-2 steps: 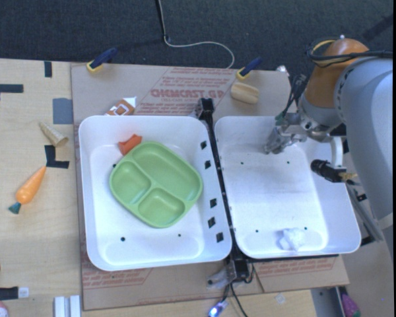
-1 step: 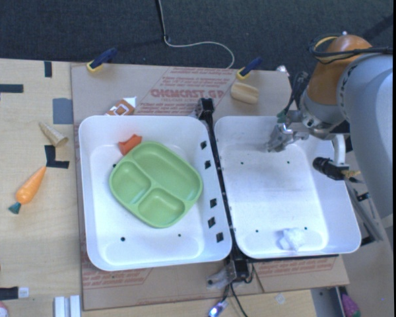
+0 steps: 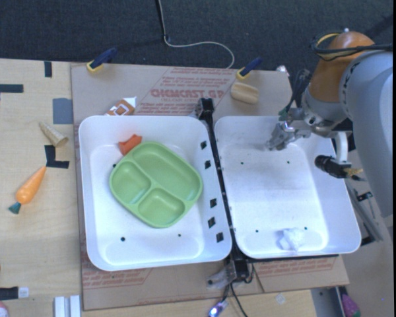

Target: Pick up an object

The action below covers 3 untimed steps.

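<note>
Grey metal made up the pincer [image 3: 278, 141], which hung low over the far part of the right bin [image 3: 330, 210], close to that bin's far wall. Its fingers pointed down toward the white floor, but they were too small and blurred to tell whether they were spread or pressed together, and nothing could be seen between them. The arm's orange band [image 3: 340, 45] sat up and to the right of the pincer.

Well nearer the camera than the pincer, by the near wall of the same bin, lay a small crumpled white object [image 3: 291, 238], apart from the pincer. To the pincer's left, across the divider, the left bin [image 3: 99, 243] carried a green divided plate [image 3: 156, 183], and a small orange piece [image 3: 129, 143] touched the plate's far-left edge.

Beyond the pincer and slightly left, a tan wooden block [image 3: 244, 92] rested on the cardboard outside the bins. Far to the left on the counter [image 3: 13, 170] lay a toy carrot [image 3: 29, 187] and, beyond it, a small beige cone [image 3: 53, 135].
</note>
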{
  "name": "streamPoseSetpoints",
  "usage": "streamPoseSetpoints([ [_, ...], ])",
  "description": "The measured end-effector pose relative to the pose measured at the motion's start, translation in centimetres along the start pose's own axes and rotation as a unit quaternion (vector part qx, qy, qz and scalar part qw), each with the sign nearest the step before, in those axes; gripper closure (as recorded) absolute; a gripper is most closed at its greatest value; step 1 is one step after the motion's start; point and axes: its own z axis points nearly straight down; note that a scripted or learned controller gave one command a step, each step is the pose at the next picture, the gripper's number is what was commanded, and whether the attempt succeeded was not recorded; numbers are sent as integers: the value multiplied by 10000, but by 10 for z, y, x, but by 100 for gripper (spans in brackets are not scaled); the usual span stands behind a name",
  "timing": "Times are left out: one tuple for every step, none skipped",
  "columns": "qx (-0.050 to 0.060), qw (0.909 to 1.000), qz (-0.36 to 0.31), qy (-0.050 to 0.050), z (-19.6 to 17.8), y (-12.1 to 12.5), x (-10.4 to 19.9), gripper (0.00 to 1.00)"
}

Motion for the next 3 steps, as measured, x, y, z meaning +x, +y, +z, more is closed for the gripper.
streamPoseSetpoints([
  [0, 10000, -5, -6, -10, 0, 0, 100],
  [9, 10000, 9, 12, 22, -1, 47, 100],
  [8, 10000, 7, 14, 20, 0, 92, 100],
])
